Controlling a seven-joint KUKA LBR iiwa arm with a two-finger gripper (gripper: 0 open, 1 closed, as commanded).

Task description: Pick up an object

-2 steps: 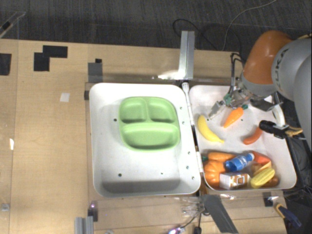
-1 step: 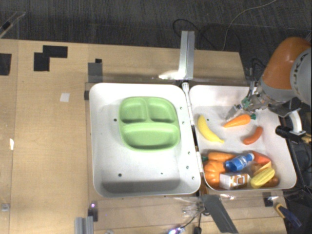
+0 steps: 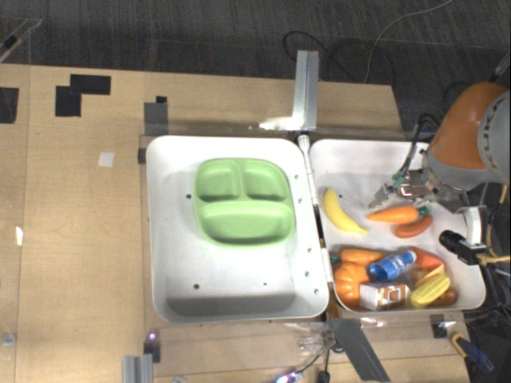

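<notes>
The orange plastic carrot [image 3: 395,213] with a green tip is taken to be the object of the task, since it lies in the right bin just under the arm's tool, about midway between that bin's far and near walls. The approach step is judged to be in hand: nothing is seen lifted, and the carrot rests on the bin floor. The jaws are placed just above and beside the carrot's far edge; whether they are wide or narrow cannot be told from this angle.

On the left of the counter [image 3: 72,238], the shallow white left bin [image 3: 164,238] is occupied by one thing, a green plastic divided plate [image 3: 243,200] lying flat towards its far half.

In the shallow white right bin [image 3: 355,159], a yellow toy banana [image 3: 342,212] is found at the left, near the dividing wall and apart from the carrot. A red toy pepper [image 3: 413,227] is set just beside the carrot on its near right, perhaps touching it. Along the near wall a crowded heap is seen: orange rounded pieces [image 3: 350,279], a blue bottle [image 3: 393,265], a white and brown container [image 3: 382,296] and a yellow ridged piece [image 3: 429,290].

For the next move, a straight descent over the carrot's middle is called for, with the closure made across its narrow width, so that the red pepper is not caught as well.
</notes>
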